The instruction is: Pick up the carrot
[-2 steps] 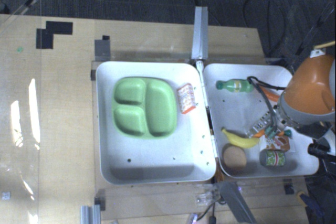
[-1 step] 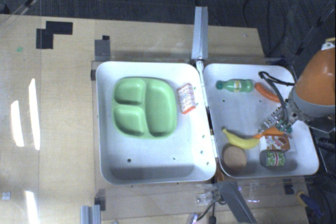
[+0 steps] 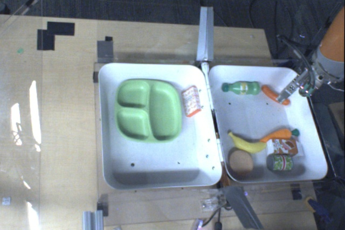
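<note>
Gripper (image 3: 289,90) reaching a carrot (image 3: 273,95), lift not begun.
The fingers straddle the orange piece near the right bin's (image 3: 318,169) top; whether they're clenched, I cannot tell.

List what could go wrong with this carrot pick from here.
1. The gripper sits at one end of an orange piece near the right bin's wall; an end grasp could slip.
2. The green bottle lies close beside it and could get nudged.
3. Another carrot rests against the banana, so the target may be confused.
</note>
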`<state>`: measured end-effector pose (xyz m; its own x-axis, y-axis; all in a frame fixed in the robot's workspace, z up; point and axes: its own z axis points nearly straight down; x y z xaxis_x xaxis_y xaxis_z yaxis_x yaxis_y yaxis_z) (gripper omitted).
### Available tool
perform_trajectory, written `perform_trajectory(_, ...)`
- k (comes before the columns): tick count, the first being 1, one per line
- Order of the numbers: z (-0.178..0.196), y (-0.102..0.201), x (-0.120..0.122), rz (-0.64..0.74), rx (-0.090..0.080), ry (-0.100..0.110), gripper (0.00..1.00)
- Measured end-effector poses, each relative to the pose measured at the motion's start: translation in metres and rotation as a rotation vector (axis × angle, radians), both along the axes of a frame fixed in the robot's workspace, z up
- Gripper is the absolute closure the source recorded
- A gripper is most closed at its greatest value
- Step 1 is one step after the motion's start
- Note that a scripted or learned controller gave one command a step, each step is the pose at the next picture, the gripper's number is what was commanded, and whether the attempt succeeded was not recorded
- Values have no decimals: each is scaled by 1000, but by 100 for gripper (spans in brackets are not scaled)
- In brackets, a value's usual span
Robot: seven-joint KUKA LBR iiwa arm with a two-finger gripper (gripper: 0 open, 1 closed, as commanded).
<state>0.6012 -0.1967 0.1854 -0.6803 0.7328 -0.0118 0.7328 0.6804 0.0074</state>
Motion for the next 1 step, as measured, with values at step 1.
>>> perform_trajectory(1,0,0,0,1,0,1,0)
